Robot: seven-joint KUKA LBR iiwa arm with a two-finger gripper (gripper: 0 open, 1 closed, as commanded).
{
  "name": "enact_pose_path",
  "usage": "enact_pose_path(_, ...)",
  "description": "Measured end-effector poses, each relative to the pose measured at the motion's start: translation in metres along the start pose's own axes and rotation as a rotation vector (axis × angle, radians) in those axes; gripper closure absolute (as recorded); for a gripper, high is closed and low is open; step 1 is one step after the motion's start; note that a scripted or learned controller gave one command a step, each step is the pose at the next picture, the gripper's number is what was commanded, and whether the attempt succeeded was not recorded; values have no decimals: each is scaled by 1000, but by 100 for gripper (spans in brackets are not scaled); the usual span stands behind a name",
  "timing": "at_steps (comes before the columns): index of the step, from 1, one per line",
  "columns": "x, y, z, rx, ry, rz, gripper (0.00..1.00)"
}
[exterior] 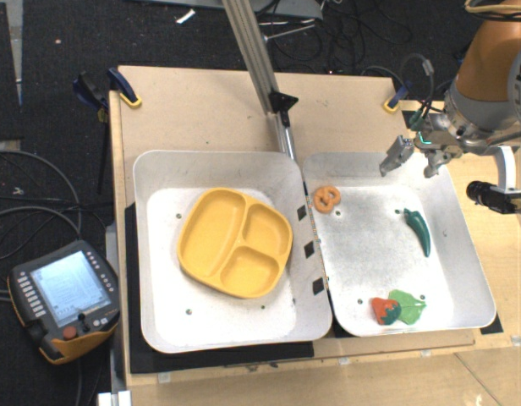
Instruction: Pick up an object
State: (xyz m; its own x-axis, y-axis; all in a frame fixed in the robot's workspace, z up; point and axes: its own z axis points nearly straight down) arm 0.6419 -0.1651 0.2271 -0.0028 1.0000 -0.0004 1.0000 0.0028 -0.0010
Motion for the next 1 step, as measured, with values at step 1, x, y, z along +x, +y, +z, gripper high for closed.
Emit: enact_pose_path(1,0,0,0,0,0,0,0)
